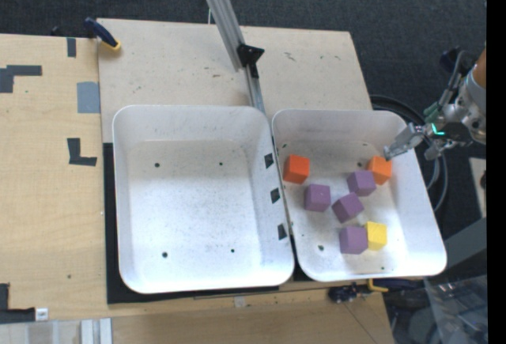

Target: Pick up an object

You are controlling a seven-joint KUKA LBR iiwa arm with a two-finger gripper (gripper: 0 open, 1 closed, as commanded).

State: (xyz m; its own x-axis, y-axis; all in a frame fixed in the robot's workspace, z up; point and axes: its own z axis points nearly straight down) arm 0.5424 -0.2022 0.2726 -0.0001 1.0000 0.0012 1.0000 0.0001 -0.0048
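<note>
Blocks first, at the near end of the right bin [411, 255]: a purple cube [353, 240] and a yellow cube [377, 236] sit touching, purple on the left, yellow on the right. Just beyond them, another purple cube [347, 207] lies tilted on the white floor, and a third purple cube [317, 197] sits near it to the left. Further on, a fourth purple cube [362, 182] rests just beside an orange cube [380, 169] near the bin's right wall. Over on the left side of that bin, an orange block [296, 168] stands apart from the rest, close to the divide between the 2 bins.

And the gripper [393, 151] is right there, coming in from the right edge over the bin's rim, its tip just above and beside the orange cube by the wall. Nothing shows between its fingers, and whether they stand apart or together I cannot tell at this angle. The arm's wrist [466, 109] sits outside the bin, with a small green light on it.

Left bin [126, 176], white and speckled. Beyond both bins, a metal rail [225, 14] slants up across the pale board, and far back left lies a small blue and yellow clamp [103, 32]
</note>
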